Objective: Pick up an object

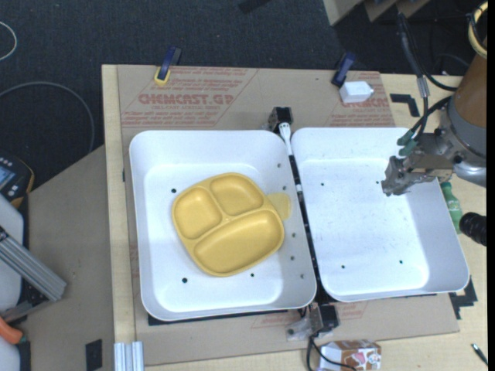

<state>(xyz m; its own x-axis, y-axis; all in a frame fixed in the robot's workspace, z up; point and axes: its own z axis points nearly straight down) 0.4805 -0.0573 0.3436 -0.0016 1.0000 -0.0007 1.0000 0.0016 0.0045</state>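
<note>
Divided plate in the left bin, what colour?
Yellow. The divided plate shows plainly in the camera view, lying in the left bin.

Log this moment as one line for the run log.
gripper: over right bin, nothing seen held | yellow divided plate: in left bin, untouched | pick: not yet done

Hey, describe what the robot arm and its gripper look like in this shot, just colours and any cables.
The arm enters at the right edge: a rounded grey body with an orange-brown band above the wrist. Black cables loop down alongside it toward the wrist. The gripper is a compact block of dark grey metal, with a small green detail near its mount. Finer markings are too small to make out.
</note>
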